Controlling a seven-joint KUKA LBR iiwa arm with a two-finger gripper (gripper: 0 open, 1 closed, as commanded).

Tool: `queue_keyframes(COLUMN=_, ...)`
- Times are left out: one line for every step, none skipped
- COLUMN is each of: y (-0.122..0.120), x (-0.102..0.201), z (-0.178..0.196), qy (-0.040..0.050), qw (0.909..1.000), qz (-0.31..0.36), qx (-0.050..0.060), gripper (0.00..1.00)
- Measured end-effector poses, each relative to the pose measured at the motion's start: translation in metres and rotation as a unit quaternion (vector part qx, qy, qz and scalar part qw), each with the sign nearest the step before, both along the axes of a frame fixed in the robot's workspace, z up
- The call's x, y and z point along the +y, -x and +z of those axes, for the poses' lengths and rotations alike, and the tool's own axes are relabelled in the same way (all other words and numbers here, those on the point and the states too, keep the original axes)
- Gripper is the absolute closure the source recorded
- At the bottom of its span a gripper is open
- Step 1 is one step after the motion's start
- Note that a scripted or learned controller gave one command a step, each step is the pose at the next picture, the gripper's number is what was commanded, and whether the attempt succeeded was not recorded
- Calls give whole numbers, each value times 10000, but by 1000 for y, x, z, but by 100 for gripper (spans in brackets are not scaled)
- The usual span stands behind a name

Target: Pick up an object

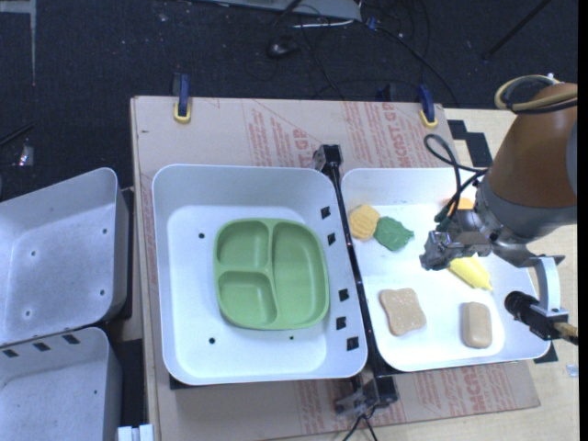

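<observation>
The hand hangs over the right bin; I cannot tell its state. Just beside it lies a yellow banana, long axis slanting toward the lower right. The cardboard-covered surface stands above a dark floor strewn with cables.

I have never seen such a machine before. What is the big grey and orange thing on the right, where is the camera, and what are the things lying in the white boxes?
The camera looks down from above. The grey and orange thing is a robot arm; its pincer hangs low over the right bin. I cannot tell whether it grips anything. That bin holds toy food: a yellow corn piece, a green leafy piece, a slice of bread, a tan loaf and a yellow piece. The left bin holds a green divided tray.
</observation>
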State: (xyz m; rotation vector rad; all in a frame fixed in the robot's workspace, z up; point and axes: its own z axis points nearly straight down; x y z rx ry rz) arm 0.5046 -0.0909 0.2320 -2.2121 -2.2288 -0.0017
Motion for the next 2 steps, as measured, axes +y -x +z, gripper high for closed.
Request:
queue_keyframes(y=-10, x=57, z=9, qy=0, qw=10000, qz=8, qx=-8, gripper=100)
queue_keyframes(y=-13, x=111, z=15, qy=0, qw=10000, qz=2, qx=-5, gripper=100)
